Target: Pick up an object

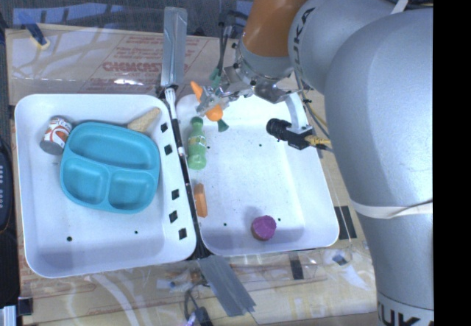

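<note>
My gripper (211, 101) is low over the far left corner of the right bin (294, 192), below the orange wrist band. A small orange piece (196, 88) shows just to its left. Another orange piece with a green tip (216, 115) lies right under it; whether either is gripped is hidden. A green bottle (196, 143) lies along the bin's left wall, just below the gripper. Further down that wall is an orange stick (200, 200). A purple round object (263, 227) rests near the front edge.
The left bin (44, 236) holds a blue divided plate (110, 166), a small can (56, 133) at its far left and a tan cone-shaped piece (145, 120). A black part (288, 132) of the arm hangs over the right bin. The grey arm covers the bench's right side.
</note>
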